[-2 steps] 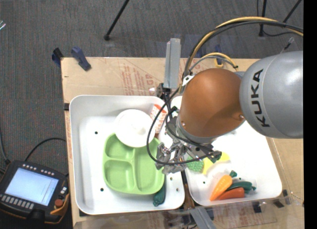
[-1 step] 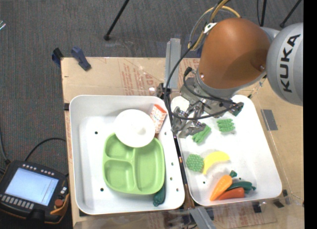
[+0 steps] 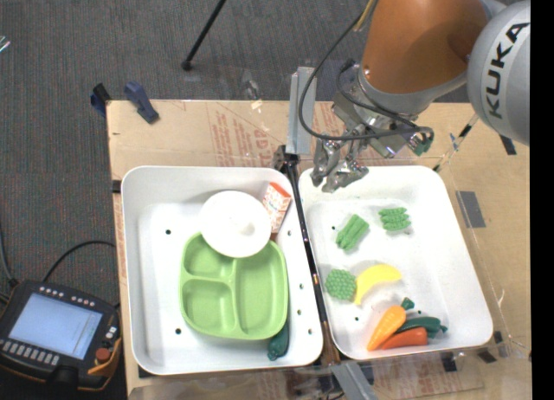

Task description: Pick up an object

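Robot lab: KUKA arm (image 3: 511, 61), teach pendant (image 3: 56, 329), cardboard-topped bench (image 3: 208, 130).

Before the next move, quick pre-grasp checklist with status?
1. Gripper carries nothing: ok, nothing between its fingers.
2. Gripper over the right bin: ok, above its far-left corner.
3. Targets present: ok, green beans, pea pod, banana, carrot lie in that bin.
4. Nearest target free: ok, green beans lie apart from other items.
5. Gripper above a target: not ok, it hangs over bare floor near the rim.
6. Finger opening wide enough: cannot tell.
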Robot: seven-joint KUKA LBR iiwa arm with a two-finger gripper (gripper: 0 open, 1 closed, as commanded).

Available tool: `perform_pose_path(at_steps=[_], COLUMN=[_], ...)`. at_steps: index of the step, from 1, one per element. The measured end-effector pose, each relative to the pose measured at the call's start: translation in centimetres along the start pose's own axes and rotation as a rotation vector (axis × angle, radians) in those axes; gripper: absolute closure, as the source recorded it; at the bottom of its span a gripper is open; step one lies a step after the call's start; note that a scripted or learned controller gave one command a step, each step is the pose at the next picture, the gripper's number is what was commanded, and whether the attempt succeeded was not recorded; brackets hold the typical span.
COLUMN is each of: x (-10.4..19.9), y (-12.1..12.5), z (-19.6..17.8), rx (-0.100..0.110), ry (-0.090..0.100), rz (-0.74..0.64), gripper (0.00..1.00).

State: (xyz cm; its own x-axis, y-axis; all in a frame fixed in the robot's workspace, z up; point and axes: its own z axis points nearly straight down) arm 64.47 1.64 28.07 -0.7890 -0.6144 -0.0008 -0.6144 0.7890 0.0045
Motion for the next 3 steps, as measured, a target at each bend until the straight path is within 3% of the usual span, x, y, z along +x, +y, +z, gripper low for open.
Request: perform_pose_path(at_steps=[1, 2, 3], x=[5.1, 15.9, 15.9], y=[-6.1, -10.7, -10.7], z=[10.0, 19.6, 19.7], rx=[-0.007, -0.005, -0.006], ry=[0.004, 0.000, 0.000], rz=[-0.357, -0.631, -0.630], gripper=[1.00, 1.00, 0.00])
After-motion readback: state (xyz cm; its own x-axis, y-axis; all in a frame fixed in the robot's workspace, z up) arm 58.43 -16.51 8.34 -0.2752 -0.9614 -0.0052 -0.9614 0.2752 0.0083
